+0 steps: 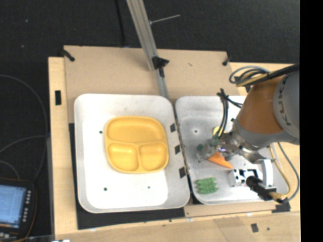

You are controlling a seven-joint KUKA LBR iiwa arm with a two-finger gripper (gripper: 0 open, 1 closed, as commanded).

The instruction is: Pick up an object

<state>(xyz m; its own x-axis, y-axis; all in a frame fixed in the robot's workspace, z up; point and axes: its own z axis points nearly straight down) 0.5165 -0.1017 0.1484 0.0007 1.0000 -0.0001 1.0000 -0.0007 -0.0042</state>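
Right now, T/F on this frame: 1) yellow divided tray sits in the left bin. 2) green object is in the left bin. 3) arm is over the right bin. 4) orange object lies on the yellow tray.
1) True. The yellow tray lies in the left bin.
2) False. The green object is in the right bin, near its front edge.
3) True. The arm hangs over the right bin.
4) False. The orange object lies in the right bin, by the gripper.

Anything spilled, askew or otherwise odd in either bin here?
Nothing stands out. The yellow divided tray lies flat in the left bin. The orange piece and green piece lie loose in the right bin, under the arm.
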